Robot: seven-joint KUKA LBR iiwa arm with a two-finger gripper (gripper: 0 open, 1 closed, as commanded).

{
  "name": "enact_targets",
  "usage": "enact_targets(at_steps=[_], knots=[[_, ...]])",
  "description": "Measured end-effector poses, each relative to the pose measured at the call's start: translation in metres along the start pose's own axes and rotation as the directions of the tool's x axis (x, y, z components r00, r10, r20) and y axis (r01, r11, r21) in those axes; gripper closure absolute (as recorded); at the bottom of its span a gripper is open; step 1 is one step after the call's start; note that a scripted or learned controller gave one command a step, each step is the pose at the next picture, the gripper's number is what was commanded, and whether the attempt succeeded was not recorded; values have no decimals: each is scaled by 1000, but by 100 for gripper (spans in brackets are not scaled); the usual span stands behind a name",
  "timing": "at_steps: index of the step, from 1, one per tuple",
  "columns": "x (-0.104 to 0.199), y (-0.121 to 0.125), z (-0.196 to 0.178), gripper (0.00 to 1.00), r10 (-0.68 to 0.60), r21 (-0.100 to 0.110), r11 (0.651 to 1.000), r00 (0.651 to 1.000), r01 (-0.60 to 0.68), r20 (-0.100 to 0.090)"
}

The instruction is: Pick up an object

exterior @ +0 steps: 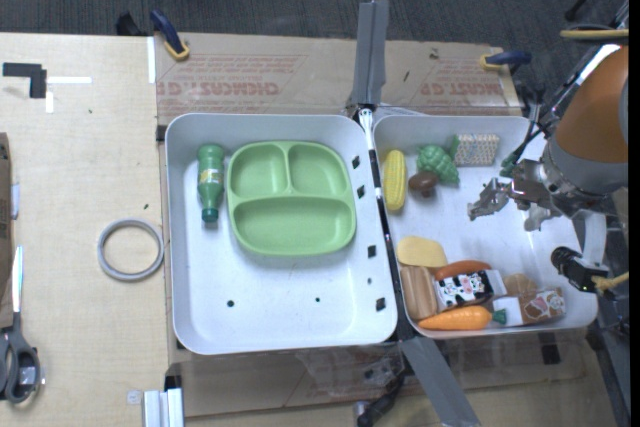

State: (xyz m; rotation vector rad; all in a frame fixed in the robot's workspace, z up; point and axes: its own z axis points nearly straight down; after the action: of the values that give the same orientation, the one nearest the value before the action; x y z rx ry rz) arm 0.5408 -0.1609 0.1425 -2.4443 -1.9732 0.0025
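Dark carpet runs along the top of the frame, and below it your counter (80,175) carries two shallow white bins side by side. You will find the left bin (270,315) holding a green divided tray (292,197) with a green bottle (210,181) lying just beside its left edge. Your right bin (470,235) holds the candidate objects: a corn cob (395,179) by its left wall, a green leafy vegetable (437,162) and a brown piece (423,182) near the upper centre, and along the lower edge a yellow slice (421,252), a printed carton (461,289), a carrot (455,318) and a wrapped packet (541,306). Your arm enters from the right, and the claw (488,200) hangs over bare bin floor at middle right, well apart from every item. Whether its fingers stand apart or together cannot be told. Note a roll of tape (130,248) and scissors (18,355) at left of frame.
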Motion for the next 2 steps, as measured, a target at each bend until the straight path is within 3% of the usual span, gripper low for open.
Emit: enact_targets(at_steps=[1,2], knots=[[47,91,40,0,49,11,999,999,-49,4],[85,102,37,0,-186,-1,983,983,186,0]])
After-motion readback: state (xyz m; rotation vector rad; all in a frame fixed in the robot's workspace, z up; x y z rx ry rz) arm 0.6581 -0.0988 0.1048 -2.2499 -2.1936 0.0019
